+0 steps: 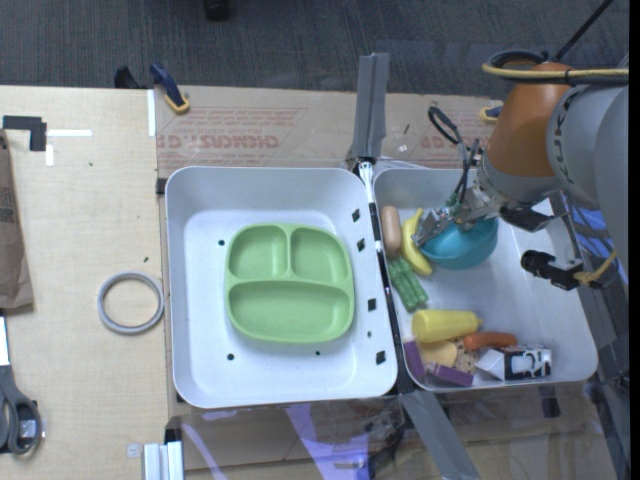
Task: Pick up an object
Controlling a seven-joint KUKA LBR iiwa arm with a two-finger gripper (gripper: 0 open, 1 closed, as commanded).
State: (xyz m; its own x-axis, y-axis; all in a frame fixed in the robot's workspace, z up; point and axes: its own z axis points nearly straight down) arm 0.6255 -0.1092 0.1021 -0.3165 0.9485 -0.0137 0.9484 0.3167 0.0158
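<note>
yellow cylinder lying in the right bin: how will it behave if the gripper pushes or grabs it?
The smooth yellow plastic cylinder lies on its side, so a push across its axis would probably roll it. Its glossy, rounded surface may slip between fingers unless gripped squarely. It looks like toy food, likely light and rigid. The purple block and orange piece close by could get nudged.

A robotics lab: grey arm point(590, 138) w/ orange band reaching over two white bins point(180, 298) of toy food on a cardboard-topped bench point(80, 228), w/ clamp point(170, 88), tape roll point(131, 301) & scissors point(18, 420) lying about.
</note>
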